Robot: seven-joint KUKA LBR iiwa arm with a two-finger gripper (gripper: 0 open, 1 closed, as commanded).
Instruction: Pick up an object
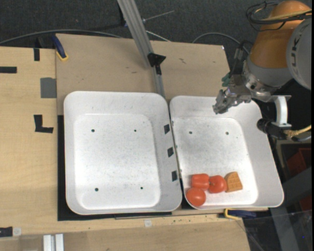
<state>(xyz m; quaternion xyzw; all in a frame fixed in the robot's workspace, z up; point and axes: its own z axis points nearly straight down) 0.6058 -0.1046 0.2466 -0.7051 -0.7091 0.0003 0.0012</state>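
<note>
Jaws over speckled white bin (261,156)

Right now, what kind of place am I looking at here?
Probably a robot lab test bench: a grey and orange arm with its end effector over two white bins, one holding small toy foods, and taped markers on the board.

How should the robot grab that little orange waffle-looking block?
Probably from straight above. The small orange ridged block lies flat in the right white bin, a red round piece touching one side. Pinch its two free edges, nearer and farther.
</note>
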